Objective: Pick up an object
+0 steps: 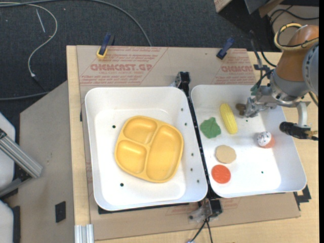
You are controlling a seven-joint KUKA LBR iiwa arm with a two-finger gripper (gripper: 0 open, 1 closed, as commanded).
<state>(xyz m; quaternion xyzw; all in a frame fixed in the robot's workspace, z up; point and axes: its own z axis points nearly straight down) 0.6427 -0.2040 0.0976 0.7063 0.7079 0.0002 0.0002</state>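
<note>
The right bin (283, 184) holds several small items: a yellow corn cob (228, 118), a green leafy piece (210, 128), a tan round piece (226, 154), a red round piece (220, 174) and a small white and orange object (264, 139). My gripper (246, 110) is low over the back of this bin, just right of the corn cob's far end. I see nothing held in it. The grey arm with its orange band comes in from the upper right.
The left bin (96, 135) holds a yellow divided plate (149, 148). Blue clamps (105, 44) pin the cardboard sheet at the back. A black piece (296, 130) of the arm hangs over the right bin's right wall. Cables lie on the dark floor behind.
</note>
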